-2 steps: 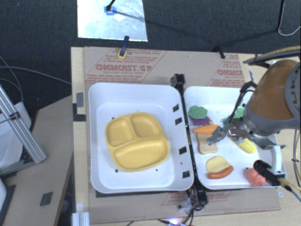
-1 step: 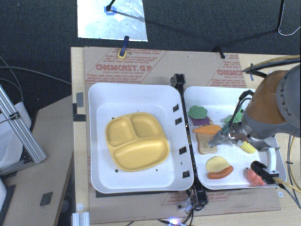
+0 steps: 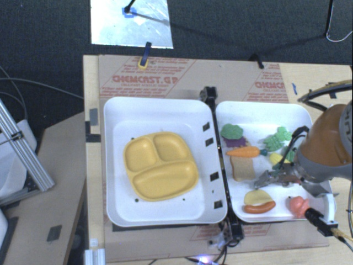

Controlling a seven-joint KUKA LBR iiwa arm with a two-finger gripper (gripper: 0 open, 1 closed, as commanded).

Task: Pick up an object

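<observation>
Observed: the arm (image 3: pixel 331 148) enters over the right edge of the right bin (image 3: pixel 265 110), and the pincer (image 3: pixel 268 179) sits low inside it, tips pointing toward the bin's left wall. The tips look narrowly parted, with nothing between them.

Candidate objects, all in the right bin: a tan bread slice (image 3: pixel 243 169) just left of the tips; a carrot (image 3: pixel 243 153) beyond it; a yellow chip-like piece (image 3: pixel 257 196) and a red sausage (image 3: pixel 260 207) at the near edge, just below the tips; a pink piece (image 3: pixel 298 205) toward the near right corner. Green and purple toys (image 3: pixel 233 135) lie toward the far edge. The left bin (image 3: pixel 160 110) carries a yellow divided plate (image 3: pixel 160 165).

Assessment: approach stage, no grasp made.

Recommendation: commit to one item, likely the bread slice or the yellow piece. Straddle its narrow dimension, descend fully before closing, and keep clear of neighbours. Lift straight up and confirm the item sits between the tips.
</observation>
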